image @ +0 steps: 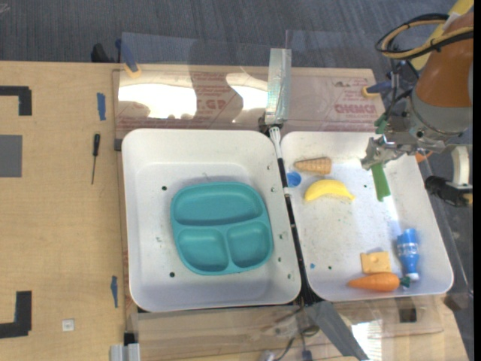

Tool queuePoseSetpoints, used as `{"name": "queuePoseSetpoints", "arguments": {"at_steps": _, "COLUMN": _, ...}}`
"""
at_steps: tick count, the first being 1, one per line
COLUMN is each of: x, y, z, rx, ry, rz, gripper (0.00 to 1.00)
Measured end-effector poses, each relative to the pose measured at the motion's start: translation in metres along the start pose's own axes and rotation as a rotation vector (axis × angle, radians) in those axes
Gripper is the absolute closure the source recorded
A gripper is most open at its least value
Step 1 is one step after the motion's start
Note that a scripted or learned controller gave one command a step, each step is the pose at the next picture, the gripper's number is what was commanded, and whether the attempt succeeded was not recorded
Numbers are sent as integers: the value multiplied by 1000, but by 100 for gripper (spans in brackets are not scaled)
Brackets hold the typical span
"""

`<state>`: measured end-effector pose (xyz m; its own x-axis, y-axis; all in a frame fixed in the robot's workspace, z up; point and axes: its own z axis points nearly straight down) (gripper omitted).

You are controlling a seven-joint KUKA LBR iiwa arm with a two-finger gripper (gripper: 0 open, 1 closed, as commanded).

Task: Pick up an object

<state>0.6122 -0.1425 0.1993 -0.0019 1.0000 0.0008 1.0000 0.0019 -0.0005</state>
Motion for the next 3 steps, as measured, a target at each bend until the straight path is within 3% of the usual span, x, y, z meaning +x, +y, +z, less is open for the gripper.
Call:
{"name": "queuePoseSetpoints", "arguments": {"at_steps": 1, "x": -48, "y": 51, "z": 86, "rx": 9, "ry": 0, "rz": 17, "gripper": 0}}
{"name": "queuePoseSetpoints", "arguments": {"at_steps": 2, "x": -13, "y": 55, "z": 72, "rx": -2, "ry": 0, "rz": 202, "gripper": 0}}
{"name": "queuePoseSetpoints", "arguments": {"at_steps": 3, "x": -58, "y": 54, "z": 102, "rx": 1, "ry": -2, "rz": 184, "gripper": 0}}
